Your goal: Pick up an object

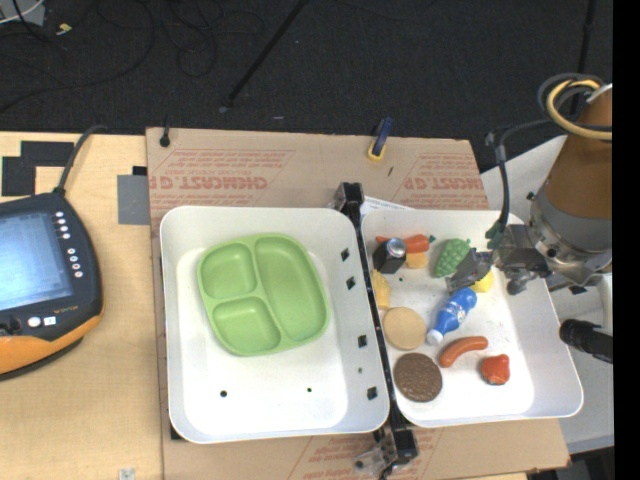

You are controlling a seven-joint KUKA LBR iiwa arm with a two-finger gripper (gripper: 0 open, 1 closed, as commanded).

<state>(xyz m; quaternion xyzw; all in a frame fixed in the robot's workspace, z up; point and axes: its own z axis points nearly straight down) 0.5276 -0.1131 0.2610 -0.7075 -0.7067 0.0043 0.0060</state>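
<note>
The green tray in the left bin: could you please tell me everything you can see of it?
The green tray is a light green, smooth, plastic-looking dish with rounded corners and three compartments: two smaller ones on the left and bottom, one longer one on the right. It lies flat, turned slightly askew, in the upper middle of the left white bin. Nothing sits in its compartments, and only the bin floor touches it.

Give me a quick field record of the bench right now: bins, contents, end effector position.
left bin: holds a green divided tray
right bin: holds small toy food items
items in right bin: blue bottle, red sausage, brown round cookie, tan disc, green bumpy piece, small dark can, red piece
end effector: above the right bin's upper right part, near the green bumpy piece and blue bottle
held object: none visible between the fingers
left of bench: handheld pendant with screen
</note>
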